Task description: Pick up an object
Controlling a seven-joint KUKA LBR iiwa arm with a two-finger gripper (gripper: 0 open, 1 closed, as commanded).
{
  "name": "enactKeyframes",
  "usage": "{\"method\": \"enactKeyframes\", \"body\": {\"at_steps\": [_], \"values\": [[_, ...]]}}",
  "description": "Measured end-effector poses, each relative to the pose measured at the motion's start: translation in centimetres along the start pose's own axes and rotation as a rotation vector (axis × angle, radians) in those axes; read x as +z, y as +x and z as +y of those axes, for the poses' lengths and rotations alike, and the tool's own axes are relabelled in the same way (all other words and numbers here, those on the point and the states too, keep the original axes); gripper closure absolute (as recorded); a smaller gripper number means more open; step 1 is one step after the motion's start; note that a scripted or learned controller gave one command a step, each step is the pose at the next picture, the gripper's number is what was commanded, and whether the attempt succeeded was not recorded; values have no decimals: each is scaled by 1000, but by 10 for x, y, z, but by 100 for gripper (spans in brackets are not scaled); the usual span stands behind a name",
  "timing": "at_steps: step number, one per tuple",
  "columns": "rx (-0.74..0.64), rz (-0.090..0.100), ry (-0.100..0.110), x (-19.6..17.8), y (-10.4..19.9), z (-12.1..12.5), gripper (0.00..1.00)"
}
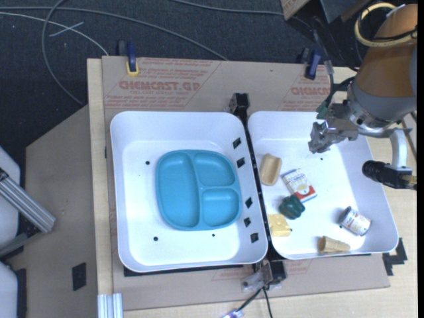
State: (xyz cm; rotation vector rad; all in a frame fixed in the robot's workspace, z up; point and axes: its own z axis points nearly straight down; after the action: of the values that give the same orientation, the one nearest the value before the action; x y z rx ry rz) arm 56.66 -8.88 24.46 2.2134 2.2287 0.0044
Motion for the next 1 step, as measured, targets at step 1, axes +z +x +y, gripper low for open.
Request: {"method": "enactKeyframes", "body": {"at_steps": [1], "values": [[0,2,5,9,57,4,100]]}}
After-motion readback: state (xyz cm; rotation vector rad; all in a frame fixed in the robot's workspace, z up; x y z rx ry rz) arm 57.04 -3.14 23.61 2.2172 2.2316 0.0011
